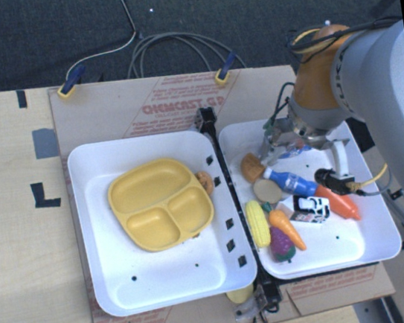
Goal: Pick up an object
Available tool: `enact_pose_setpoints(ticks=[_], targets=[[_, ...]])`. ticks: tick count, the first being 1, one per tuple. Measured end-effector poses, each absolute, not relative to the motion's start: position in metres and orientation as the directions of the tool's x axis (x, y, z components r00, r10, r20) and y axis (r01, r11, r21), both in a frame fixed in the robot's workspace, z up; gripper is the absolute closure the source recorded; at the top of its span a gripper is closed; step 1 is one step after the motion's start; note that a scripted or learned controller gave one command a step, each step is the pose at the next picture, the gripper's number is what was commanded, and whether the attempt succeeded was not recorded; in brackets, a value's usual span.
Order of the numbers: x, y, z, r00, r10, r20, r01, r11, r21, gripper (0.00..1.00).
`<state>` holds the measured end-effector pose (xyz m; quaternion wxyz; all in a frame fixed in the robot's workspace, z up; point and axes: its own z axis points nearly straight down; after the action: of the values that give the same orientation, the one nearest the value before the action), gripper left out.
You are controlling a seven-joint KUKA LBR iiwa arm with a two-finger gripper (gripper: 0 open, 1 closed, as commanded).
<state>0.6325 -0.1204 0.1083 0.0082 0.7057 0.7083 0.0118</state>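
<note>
Hovering over the right bin, the claw — grip unreadable — nears a brown, rounded toy.

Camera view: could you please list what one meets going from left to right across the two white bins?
Yellow plastic divided tray → yellow toy corn cob → purple toy grapes → blue plastic bottle → black-and-white toy → orange toy carrot by the right wall.

From my feed I see a pale wooden worktop with black tape marks, a cardboard sheet clamped on it, and dark carpet behind.
</note>
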Motion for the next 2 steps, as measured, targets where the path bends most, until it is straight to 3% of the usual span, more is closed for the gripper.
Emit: enact_pose_setpoints(ticks=[1, 2], targets=[[0.631, -0.121, 0.106, -0.003, 1.0, 0.005, 1.0, 0.003, 0.023, 0.0], [0.607, -0.101, 0.086, -0.003, 1.0, -0.004, 1.0, 0.003, 0.006, 0.0]])
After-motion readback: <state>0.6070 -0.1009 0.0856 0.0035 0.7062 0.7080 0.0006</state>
